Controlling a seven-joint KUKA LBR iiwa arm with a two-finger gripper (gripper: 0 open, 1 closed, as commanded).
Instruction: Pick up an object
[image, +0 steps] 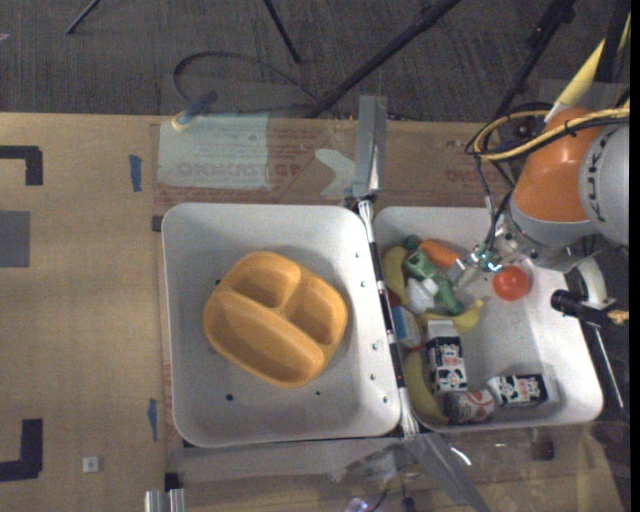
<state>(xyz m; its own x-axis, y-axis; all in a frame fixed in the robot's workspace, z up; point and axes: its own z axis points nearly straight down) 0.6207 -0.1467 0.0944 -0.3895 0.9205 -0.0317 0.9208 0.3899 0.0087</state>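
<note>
Orange tray (275, 317) (one), two milk cartons (446, 363), one tomato (511, 283).

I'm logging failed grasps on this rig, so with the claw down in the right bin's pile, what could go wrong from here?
1. The claw sits among crowded items: a green bottle, a carrot and bananas. It may pinch two or wedge between them.
2. The red tomato beside it is round and could roll off if nudged.
3. The pile hugs the right bin's left wall, so a descent may strike the divider.
</note>
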